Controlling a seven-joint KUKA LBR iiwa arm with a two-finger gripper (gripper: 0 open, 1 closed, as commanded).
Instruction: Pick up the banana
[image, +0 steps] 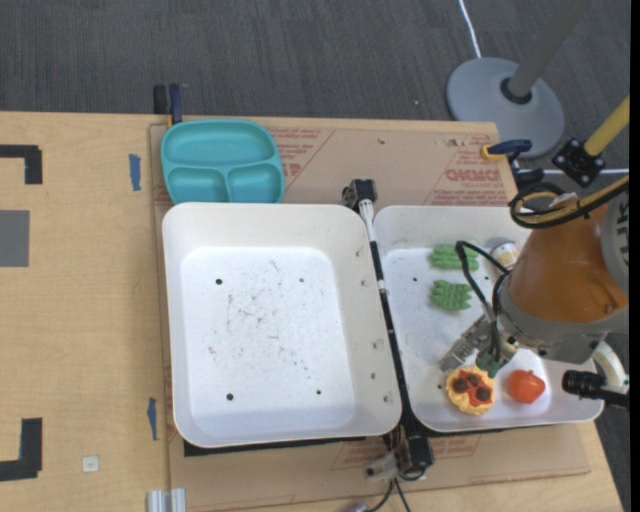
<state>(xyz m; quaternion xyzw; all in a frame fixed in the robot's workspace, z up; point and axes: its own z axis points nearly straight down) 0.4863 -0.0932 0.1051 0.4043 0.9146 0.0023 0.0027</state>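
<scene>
My gripper (478, 357) hangs low over the front of the right bin (415, 300), just above a round yellow toy with red and dark toppings (470, 391). A red tomato-like toy (526, 386) lies right of that. The orange-banded wrist (560, 275) covers the bin's right part. At the bin's back edge a pale, tan object (505, 252) peeks out from behind the arm; too little of it shows to tell what it is.
Two green leafy toys (450, 258) (451, 295) lie in the back of the right bin. The left bin (185, 300) has scuffed white walls. A teal divided tray (222, 160) sits behind it. A black cable (478, 265) loops beside the wrist.
</scene>
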